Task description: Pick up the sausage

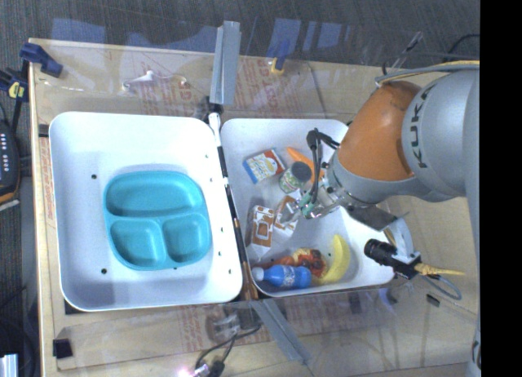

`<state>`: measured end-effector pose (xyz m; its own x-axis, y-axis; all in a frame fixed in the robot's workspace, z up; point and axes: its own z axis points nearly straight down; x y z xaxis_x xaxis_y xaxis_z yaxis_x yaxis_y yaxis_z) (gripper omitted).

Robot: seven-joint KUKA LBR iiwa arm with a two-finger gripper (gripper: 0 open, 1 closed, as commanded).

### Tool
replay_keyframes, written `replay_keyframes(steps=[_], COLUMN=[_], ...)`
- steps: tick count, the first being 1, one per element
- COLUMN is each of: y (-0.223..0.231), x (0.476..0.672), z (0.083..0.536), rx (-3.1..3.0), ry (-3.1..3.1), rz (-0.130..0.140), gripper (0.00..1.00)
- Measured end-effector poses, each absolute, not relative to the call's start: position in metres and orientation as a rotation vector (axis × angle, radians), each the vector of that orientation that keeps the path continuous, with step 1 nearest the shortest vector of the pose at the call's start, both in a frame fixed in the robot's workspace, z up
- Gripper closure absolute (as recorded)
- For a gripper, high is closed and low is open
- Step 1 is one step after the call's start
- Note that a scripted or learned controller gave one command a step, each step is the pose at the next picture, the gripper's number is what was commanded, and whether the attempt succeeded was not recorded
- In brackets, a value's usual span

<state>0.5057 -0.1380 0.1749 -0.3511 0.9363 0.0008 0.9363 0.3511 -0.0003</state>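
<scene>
Tray (155,219) fills left bin (69,143); groceries crowd right bin (245,135).

A blue sectioned tray (157,219) is seen in the left bin (73,135). In the right bin (245,135), the gripper (308,204) is lowered among packets, a banana (340,258) and a bottle (284,277).

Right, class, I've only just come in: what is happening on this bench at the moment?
A grey and orange robot arm reaches in from the right over the right bin, which holds a clutter of small items: a banana, a blue bottle, a blue-and-white packet and others. Its gripper is low among the items near the bin's middle. The left bin holds a teal tray with three compartments. Nothing is visibly lifted yet.
</scene>
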Motion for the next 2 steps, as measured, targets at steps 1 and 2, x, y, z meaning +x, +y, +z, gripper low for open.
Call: replay_keyframes(steps=[1, 2], y=[-0.138, -0.182], x=[0.506, 0.586], z=[0.175, 0.136], rx=[-1.789, -1.593], ry=[-2.581, -2.718], rz=[0.000, -0.004], gripper=[0.00, 0.00])
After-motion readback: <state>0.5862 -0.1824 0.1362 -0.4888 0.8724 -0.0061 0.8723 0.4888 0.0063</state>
